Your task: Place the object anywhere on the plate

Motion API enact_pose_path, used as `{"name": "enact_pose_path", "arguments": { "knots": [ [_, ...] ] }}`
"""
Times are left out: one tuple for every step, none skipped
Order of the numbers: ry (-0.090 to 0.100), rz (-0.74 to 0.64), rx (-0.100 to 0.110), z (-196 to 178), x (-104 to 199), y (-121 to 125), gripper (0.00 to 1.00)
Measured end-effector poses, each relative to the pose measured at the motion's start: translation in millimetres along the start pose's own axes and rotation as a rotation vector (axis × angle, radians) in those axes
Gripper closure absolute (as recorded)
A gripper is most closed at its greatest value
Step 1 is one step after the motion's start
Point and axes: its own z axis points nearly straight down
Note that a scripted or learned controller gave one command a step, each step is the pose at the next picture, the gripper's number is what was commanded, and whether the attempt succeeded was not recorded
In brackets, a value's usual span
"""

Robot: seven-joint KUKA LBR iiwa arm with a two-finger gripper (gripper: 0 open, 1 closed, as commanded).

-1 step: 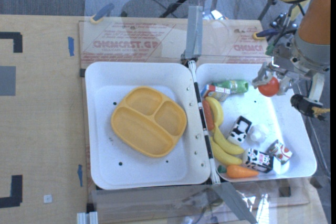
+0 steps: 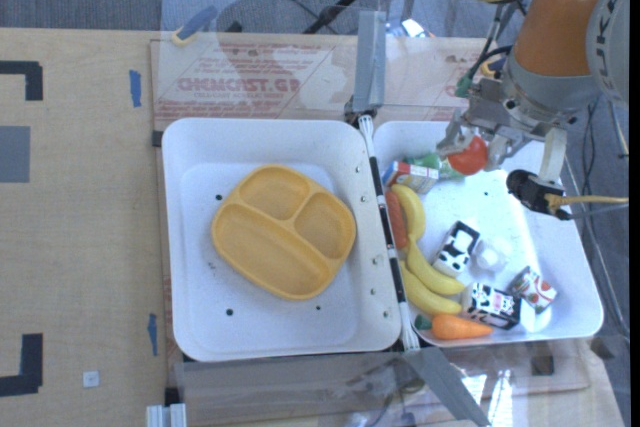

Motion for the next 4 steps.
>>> {"name": "enact_pose_path", "arguments": {
  "knots": [
    [0.001, -0.320, 0.004, 44.3, 93.0, -0.1, 1.00],
    [0.001, -0.355, -0.001, 57.0, 161.4, -8.0, 1.00],
    [0.001, -0.355, -0.001, 56.8, 161.3, -7.9, 0.00],
    [0.001, -0.356, -0.005, 46.4, 162.3, -7.4, 1.00]
  ]
}}
